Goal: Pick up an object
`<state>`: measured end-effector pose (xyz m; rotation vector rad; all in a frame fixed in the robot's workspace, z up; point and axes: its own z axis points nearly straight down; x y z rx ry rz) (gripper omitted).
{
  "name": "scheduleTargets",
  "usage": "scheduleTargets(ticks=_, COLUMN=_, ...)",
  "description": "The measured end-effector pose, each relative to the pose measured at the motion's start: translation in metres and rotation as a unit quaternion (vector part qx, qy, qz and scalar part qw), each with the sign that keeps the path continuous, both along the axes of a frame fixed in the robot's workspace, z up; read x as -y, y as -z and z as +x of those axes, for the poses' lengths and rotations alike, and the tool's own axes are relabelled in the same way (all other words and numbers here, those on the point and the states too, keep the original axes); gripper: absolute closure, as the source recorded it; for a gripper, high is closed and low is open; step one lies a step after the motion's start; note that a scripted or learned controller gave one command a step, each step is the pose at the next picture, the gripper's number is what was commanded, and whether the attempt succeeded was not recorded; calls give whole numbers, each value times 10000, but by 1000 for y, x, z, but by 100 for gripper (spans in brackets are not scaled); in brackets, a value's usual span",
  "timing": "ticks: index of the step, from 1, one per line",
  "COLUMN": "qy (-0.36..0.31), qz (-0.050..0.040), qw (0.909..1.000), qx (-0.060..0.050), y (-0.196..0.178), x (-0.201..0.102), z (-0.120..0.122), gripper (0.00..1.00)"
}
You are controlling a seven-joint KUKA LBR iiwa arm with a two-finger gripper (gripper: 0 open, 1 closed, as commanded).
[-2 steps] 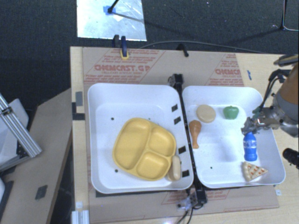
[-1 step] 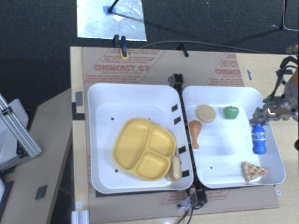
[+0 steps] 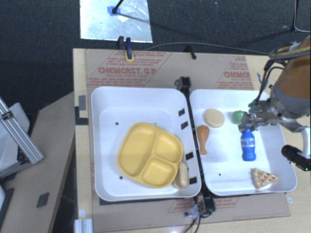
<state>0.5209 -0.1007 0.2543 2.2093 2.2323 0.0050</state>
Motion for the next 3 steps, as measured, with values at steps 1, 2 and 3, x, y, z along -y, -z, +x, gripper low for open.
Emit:
scheduleTargets(ticks=1, qy=4, qz=-1, qw=10000, qx=-3, y=6, x=-45, z=18, gripper=100)
scheduleTargets(ticks=2, qy=5, qz=1, qw=10000, qx=-11, y=17, x=-100, z=17, gripper=100)
scheduleTargets(ticks=3, qy=-1, qz=2, qw=10000, qx=-6, y=27, x=-161, z=31, gripper=100)
